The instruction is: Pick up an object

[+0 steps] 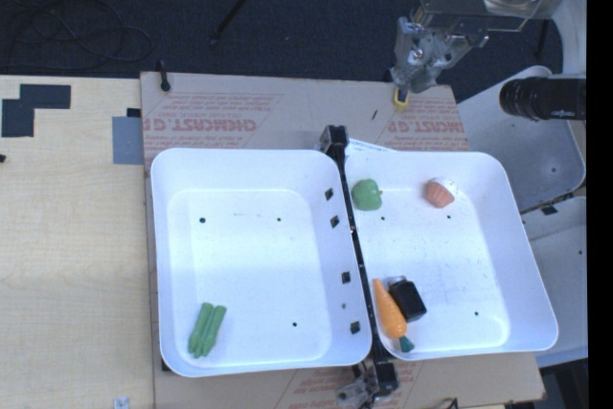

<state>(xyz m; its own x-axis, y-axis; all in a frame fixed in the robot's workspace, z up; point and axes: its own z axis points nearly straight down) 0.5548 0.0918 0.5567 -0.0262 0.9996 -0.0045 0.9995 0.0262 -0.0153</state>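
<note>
Objects to pick lie untouched: a green pepper (367,194), a pink piece (440,193), a carrot (388,306) and a black block (407,298) in the right bin (522,235), green beans (207,329) in the left bin (163,254). My gripper (406,87) hangs beyond the far rim, grasping nothing; whether it is clenched I cannot tell. All picking remains.

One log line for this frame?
end effector: above cardboard, behind bins | right bin: green pepper, carrot, black block | left bin: green beans
</note>
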